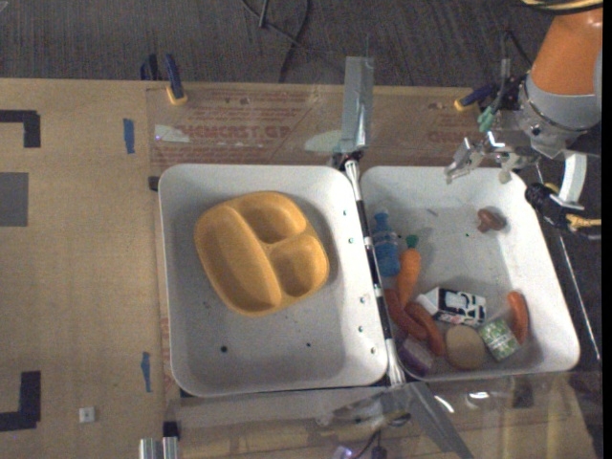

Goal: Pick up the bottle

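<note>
A small blue bottle (pixel 385 250) lies in the right bin (pixel 449 208), close against its left wall, with an orange carrot (pixel 409 268) just to its right. My gripper (pixel 481 164) hangs over the bin's far edge, well up and to the right of the bottle. Its fingers are spread open and hold nothing. The grey wrist and orange band rise behind it at the top right.
The right bin also holds a brown lump (pixel 491 220), a black-and-white carton (pixel 461 304), sausages (pixel 517 316), a round tan piece (pixel 466 347) and a green item (pixel 498 338). A yellow divided plate (pixel 262 251) lies in the left bin (pixel 191 352).
</note>
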Robot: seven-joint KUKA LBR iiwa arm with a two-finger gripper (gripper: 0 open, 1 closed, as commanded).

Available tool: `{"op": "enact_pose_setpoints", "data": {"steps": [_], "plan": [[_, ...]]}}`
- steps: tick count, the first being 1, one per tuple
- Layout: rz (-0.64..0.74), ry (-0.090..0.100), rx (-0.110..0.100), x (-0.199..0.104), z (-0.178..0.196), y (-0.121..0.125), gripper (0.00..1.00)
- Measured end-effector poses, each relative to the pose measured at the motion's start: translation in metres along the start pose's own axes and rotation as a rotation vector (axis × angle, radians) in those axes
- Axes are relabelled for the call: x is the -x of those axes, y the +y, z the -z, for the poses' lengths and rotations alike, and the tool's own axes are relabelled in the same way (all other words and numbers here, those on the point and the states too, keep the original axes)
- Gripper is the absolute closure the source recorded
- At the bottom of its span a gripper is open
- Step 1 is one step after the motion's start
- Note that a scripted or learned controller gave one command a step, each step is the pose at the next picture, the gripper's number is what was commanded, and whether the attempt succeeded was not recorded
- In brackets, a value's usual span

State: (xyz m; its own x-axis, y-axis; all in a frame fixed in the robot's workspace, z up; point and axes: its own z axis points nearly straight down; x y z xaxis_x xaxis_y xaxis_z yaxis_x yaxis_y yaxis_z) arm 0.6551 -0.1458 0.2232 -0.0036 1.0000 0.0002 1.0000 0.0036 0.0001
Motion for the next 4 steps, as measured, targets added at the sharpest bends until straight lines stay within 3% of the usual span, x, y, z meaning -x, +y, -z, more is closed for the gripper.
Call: {"op": "enact_pose_setpoints", "data": {"steps": [1, 2, 3, 4], "plan": [[-0.036, 0.001, 0.017, 0.065, -0.116, 0.013, 0.0], [-0.012, -0.006, 0.04, 0.067, -0.117, -0.054, 0.0], [0.031, -0.015, 0.043, 0.065, -0.118, -0.09, 0.0], [0.206, -0.002, 0.004, 0.031, -0.119, -0.096, 0.0]]}}
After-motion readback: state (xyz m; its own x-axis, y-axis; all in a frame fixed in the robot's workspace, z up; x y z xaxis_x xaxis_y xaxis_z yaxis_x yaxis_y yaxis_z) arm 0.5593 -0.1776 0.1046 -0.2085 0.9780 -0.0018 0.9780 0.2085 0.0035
